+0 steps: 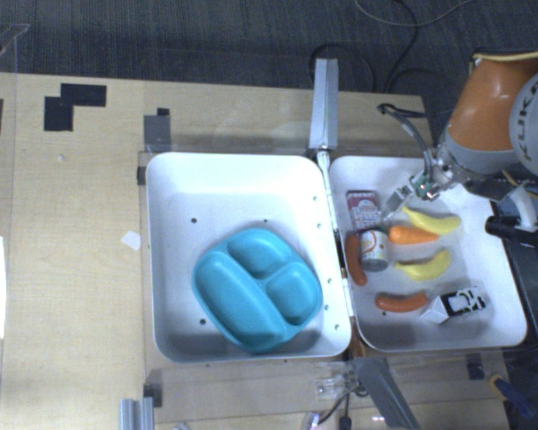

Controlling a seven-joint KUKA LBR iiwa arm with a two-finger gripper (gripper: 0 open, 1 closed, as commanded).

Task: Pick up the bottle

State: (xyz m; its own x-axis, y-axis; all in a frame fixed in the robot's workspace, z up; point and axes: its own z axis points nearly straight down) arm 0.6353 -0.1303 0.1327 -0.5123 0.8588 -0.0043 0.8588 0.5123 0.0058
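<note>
The bottle looks like the small grey cylinder with a printed label, lying on its side at the left of the right bin. A brown sausage lies against its left side. An orange carrot and a white object lie just to its right. My gripper hangs over the back of the right bin, above and to the right of the bottle and apart from it. Its tip is near a yellow banana.
The right bin also holds a dark red packet, a second banana, another sausage and a black-and-white item. A blue divided plate lies in the left bin. A metal post stands behind the bins.
</note>
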